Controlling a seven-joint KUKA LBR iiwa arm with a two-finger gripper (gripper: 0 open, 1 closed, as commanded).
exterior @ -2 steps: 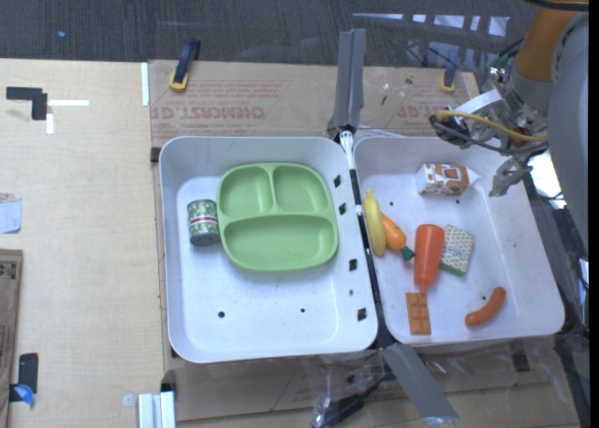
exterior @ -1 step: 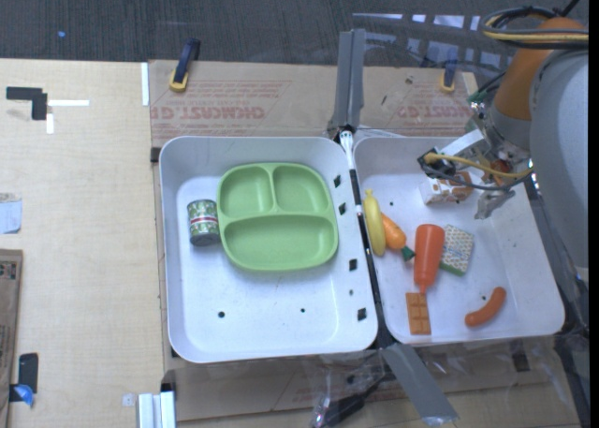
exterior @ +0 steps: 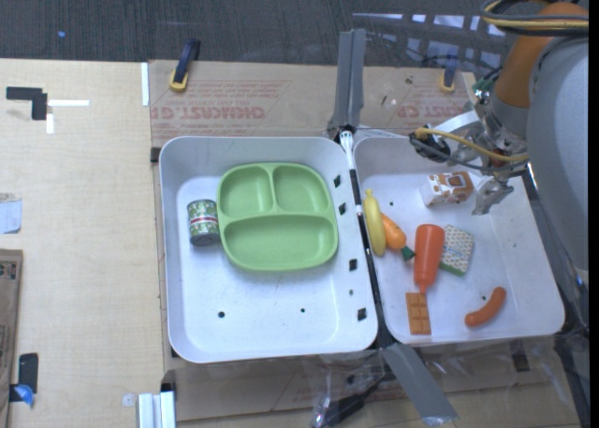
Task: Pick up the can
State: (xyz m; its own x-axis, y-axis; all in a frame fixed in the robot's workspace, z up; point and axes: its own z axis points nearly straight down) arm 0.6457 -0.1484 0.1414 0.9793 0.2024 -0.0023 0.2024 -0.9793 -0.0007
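Cardboard sheet (exterior: 281, 98) under the bins: red print along the far edge, upside down and mirrored from this angle, reads roughly "CHEMCAST GP"; smaller line beneath illegible. Can (exterior: 202, 222): patterned green label, no words readable. Small carton (exterior: 449, 188) in right bin: printed face, text too small to read.

light: even, bright overhead | shadows: soft, faint | glare: mild on white bins (exterior: 178, 229) | focus: slightly soft throughout

The arm (exterior: 562, 89) was bulky grey with an orange band, yellow and black cables looping over its metal wrist.
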